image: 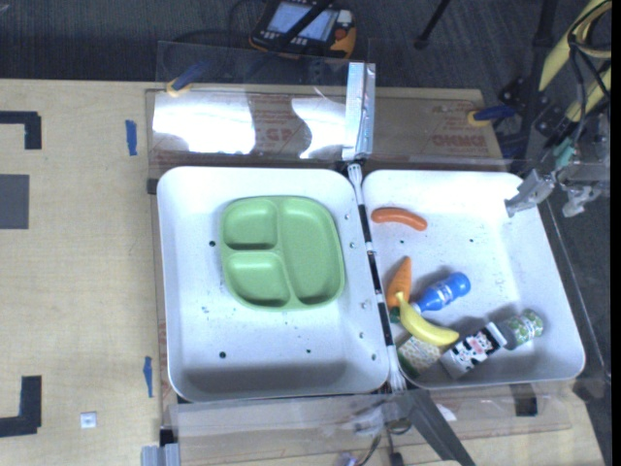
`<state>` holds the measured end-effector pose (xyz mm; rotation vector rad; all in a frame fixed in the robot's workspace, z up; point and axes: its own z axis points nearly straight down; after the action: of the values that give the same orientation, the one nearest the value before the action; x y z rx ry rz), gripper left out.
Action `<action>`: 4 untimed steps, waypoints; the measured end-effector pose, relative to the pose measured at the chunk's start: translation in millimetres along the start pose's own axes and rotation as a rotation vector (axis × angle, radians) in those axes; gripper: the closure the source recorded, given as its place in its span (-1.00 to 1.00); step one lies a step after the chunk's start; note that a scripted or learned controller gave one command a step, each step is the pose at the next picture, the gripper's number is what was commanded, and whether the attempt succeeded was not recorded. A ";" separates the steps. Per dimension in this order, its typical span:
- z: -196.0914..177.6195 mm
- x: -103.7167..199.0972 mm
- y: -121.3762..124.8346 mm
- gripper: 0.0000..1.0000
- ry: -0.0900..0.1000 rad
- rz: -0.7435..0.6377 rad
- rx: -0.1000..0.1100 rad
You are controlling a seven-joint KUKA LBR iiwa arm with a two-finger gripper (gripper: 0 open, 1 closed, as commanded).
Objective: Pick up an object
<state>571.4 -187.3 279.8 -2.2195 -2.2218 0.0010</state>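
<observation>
Gripper [529, 192]: seen at the far right edge of the right bin [485, 231], up by its top corner; whether it's apart or together can't really be made out from here, and nothing is seen held in it.
Right bin: used as the landmark, everything below is placed against it.
Hot dog [399, 218]: laid flat near the bin's upper left, well apart from the gripper.
Carrot [400, 280]: parked by the bin's left wall, about halfway down.
Banana [423, 326]: found just below the carrot, curving toward the bin's bottom.
Blue bottle [442, 292]: lying tilted near the bin's middle, just beside the banana.
Small carton [473, 349]: sat at the bin's bottom edge, next to a green can [522, 328].
Green plate [282, 250]: resting in the left bin [194, 338], which is butted against the right bin's left side.
</observation>
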 end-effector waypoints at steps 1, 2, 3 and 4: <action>78.6 46.0 -37.0 -1.00 0.000 -0.005 -0.001; 184.0 61.0 -33.2 -1.00 0.000 -0.008 0.000; 190.6 90.8 -88.0 -1.00 -0.004 -0.102 -0.015; 180.5 90.4 -86.1 1.00 -0.006 -0.100 -0.021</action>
<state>484.9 -96.9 99.4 -2.1181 -2.3445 -0.0159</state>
